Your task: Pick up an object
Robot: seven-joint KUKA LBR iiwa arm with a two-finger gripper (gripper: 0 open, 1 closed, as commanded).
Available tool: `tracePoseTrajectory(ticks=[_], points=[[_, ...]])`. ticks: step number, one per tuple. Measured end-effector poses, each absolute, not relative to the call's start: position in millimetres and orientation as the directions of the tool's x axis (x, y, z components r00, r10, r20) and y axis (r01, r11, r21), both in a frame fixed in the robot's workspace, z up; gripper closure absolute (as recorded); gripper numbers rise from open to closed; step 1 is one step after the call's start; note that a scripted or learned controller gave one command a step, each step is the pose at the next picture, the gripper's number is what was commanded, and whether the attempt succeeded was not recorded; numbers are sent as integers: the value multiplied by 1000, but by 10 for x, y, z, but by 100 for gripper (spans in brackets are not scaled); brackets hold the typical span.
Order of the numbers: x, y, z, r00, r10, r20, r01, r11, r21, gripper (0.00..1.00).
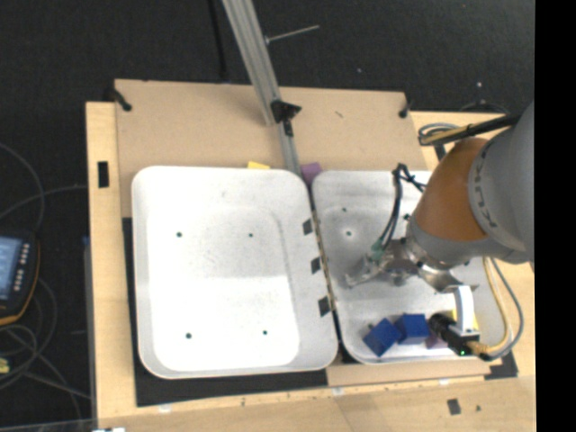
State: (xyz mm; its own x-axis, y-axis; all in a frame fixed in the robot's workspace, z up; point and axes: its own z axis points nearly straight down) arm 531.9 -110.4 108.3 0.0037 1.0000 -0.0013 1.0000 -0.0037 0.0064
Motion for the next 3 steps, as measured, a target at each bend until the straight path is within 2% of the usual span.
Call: tracePoseTrajectory(ticks=[1, 3], points=[[5331, -1117, 1193, 2, 1000, -2, 1000, -2, 11, 100], [5351, -1147, 1401, -4, 1000, -7, 1000, 4, 20, 100]])
